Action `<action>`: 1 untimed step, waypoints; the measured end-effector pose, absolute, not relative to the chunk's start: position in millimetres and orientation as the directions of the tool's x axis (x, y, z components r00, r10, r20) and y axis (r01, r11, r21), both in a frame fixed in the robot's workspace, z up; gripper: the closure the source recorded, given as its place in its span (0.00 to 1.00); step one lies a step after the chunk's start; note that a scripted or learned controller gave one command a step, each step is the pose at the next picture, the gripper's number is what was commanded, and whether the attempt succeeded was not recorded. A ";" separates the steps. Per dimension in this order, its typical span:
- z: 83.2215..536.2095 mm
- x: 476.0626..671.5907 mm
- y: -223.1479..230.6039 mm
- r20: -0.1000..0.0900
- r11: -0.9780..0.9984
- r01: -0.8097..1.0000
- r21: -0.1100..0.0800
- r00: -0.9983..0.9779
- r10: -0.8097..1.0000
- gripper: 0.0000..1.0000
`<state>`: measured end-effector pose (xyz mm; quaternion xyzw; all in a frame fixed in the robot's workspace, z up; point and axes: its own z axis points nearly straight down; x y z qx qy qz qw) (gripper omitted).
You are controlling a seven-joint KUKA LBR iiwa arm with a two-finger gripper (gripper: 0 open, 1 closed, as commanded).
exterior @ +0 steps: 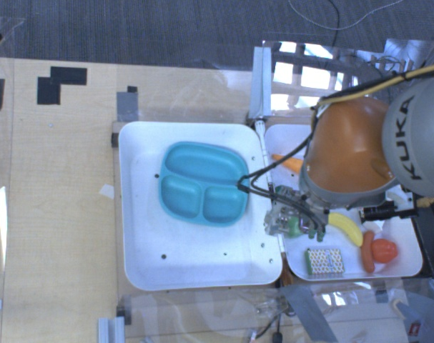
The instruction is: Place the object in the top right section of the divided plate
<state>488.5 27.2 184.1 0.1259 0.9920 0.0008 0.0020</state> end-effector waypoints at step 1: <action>205.8 488.2 117.3 -0.004 0.964 0.267 0.003 -0.964 0.267 1.00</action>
